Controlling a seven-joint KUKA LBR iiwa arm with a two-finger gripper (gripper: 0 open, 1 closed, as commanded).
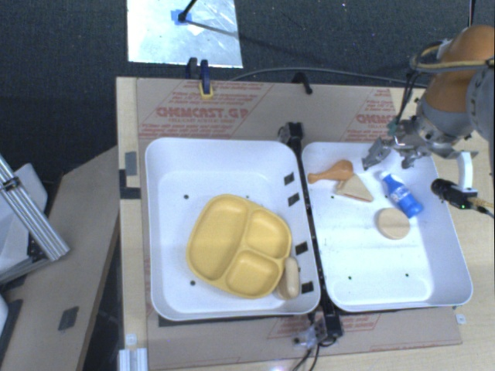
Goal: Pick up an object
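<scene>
Fingers of the tool (394, 154) stood spread apart with nothing between them, hanging over the far right corner of the right bin (433, 288), just inside its back wall. The grey wrist and orange band rose behind it toward the right edge of the view.

Nearest to the tool lay the blue bottle (402, 195), just below and slightly to the right of the fingertips as the camera saw it, toward the near side of the bin. Its long axis ran on a diagonal, white cap end toward the tool, blue body slanting away down and right. I judged this the likeliest thing to pick, since a short drop forward and down would bring the open fingers over it; they would need to straddle the bottle across its narrow width, not along its length.

Left of the bottle lay a tan wedge (355, 189), and touching or nearly touching its upper edge, a brown drumstick-shaped piece (332, 172) pointing left. Nearer the camera than the bottle, just beside its lower end, sat a round tan disc (393, 223).

Farther out, across the divider, the left bin (166, 207) held a yellow divided tray (240, 244) with a small pale oblong piece (290, 277) against its right corner. Both bins rested on the surface (100, 207).
</scene>
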